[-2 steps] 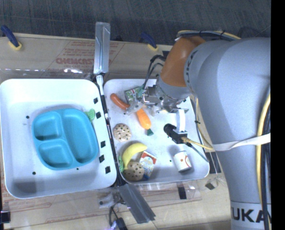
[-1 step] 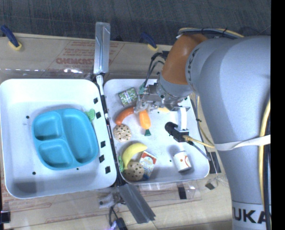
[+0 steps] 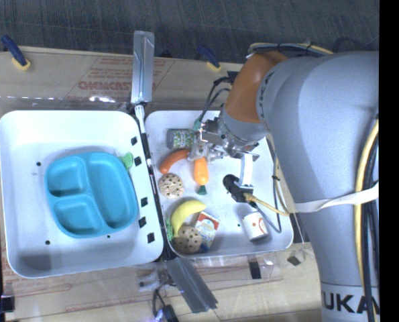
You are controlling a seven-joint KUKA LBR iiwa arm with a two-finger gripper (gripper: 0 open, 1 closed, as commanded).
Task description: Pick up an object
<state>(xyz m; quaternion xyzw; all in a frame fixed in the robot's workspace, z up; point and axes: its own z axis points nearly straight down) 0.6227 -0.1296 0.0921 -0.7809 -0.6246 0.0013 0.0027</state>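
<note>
orange carrot point(image 3: 200, 171) just below pincer point(image 3: 206, 145)

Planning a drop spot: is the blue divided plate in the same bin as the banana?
No, the blue divided plate lies in the left bin; the banana is in the right.

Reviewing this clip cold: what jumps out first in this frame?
The big grey arm with its orange band fills the right side, its gripper lowered into the right bin among a clutter of toy food: two orange carrots, a yellow banana, a round cookie. In the left bin, a bright blue divided plate stands out.
</note>
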